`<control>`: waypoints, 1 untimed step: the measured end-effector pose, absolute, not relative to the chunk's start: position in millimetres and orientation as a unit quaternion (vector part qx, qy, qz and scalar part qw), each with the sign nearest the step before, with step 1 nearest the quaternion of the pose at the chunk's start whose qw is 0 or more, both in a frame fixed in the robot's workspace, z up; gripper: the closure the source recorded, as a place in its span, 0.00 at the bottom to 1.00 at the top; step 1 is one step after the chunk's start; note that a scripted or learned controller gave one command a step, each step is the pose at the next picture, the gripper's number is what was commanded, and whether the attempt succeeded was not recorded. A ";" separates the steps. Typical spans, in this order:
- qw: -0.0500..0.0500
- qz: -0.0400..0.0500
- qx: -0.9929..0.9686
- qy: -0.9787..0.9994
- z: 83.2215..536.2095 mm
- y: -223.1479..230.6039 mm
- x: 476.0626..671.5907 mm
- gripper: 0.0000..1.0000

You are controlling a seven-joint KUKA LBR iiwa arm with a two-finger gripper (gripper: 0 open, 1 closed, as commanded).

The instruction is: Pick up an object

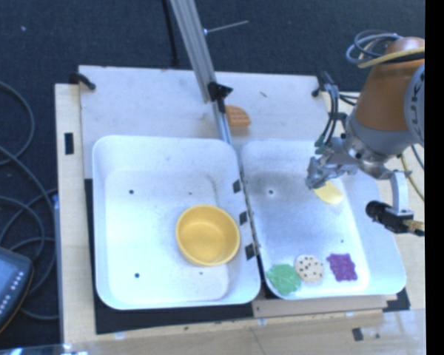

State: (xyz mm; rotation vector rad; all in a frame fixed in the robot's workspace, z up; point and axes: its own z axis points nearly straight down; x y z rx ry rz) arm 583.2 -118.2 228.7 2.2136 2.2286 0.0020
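A yellow bowl (207,234) sits in the left bin (133,161). In the right bin (281,168), along the front edge, lie a green piece (284,278), a speckled cookie-like disc (308,268) and a purple piece (342,266). A pale yellow object (330,193) lies near the right bin's far right, directly under my gripper (319,177). The gripper hangs low over that object, touching or nearly touching its upper left edge. The object is partly covered by the gripper body.
An orange-brown object (237,117) rests on the bench behind the bins, beside a slanted metal rail (200,58). A black fitting (388,217) sticks out over the right bin's right rim. Cables and a tablet lie on the floor at the left.
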 end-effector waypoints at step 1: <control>0.000 0.001 0.705 0.710 231.2 -73.9 577.5 1.00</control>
